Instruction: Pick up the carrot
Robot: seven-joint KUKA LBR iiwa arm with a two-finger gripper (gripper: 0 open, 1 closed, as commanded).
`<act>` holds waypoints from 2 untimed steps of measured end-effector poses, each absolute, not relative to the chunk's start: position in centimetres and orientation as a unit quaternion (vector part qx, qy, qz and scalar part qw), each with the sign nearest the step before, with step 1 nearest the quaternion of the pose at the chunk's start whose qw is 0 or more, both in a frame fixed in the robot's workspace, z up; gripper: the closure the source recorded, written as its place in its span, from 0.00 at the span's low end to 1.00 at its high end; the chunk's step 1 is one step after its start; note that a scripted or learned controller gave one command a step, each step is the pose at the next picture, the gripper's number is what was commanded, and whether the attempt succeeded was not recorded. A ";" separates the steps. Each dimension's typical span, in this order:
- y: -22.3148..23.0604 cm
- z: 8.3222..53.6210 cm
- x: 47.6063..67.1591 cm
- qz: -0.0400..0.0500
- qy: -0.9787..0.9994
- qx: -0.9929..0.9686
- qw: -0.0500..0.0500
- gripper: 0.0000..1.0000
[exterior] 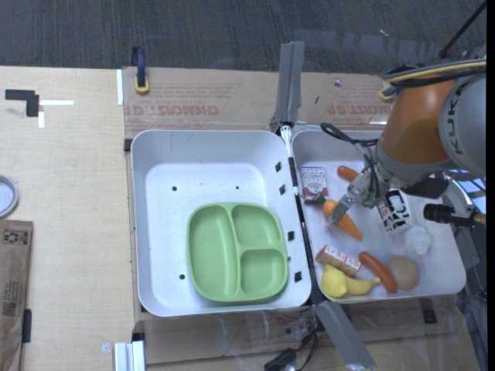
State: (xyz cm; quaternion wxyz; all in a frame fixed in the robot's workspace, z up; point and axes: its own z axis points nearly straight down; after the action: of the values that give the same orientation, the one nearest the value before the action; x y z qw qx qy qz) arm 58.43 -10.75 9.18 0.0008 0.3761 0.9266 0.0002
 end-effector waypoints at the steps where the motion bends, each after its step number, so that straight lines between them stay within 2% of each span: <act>1: -10.9 10.2 58.5 0.001 0.926 0.379 0.002 1.00; 2: -7.1 22.8 57.5 0.000 0.927 0.376 0.001 1.00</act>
State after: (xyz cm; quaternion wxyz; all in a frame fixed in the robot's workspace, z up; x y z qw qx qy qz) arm 57.51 -7.12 22.75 0.0012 0.3758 0.9267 0.0000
